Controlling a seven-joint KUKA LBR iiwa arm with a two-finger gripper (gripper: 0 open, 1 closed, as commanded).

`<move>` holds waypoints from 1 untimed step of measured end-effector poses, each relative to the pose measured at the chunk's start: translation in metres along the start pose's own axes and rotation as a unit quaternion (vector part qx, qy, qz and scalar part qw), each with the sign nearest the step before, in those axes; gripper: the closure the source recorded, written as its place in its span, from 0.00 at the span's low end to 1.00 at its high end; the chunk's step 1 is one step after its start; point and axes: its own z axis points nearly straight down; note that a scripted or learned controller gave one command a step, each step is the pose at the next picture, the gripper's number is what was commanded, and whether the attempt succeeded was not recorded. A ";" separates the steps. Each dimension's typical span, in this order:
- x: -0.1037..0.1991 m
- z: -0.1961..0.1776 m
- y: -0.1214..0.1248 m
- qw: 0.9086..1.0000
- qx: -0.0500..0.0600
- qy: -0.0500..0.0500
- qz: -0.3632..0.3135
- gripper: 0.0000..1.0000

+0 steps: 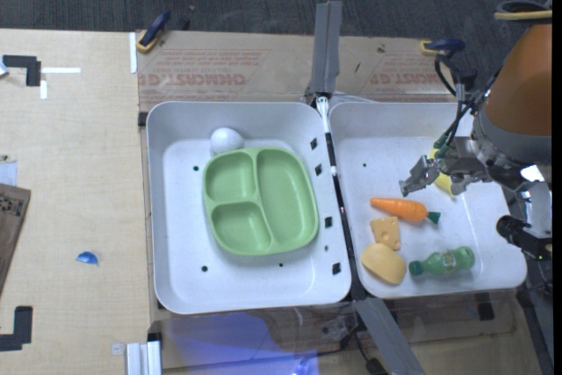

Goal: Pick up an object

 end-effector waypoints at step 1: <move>-0.005 0.091 0.012 0.999 0.000 0.000 -0.043 0.00</move>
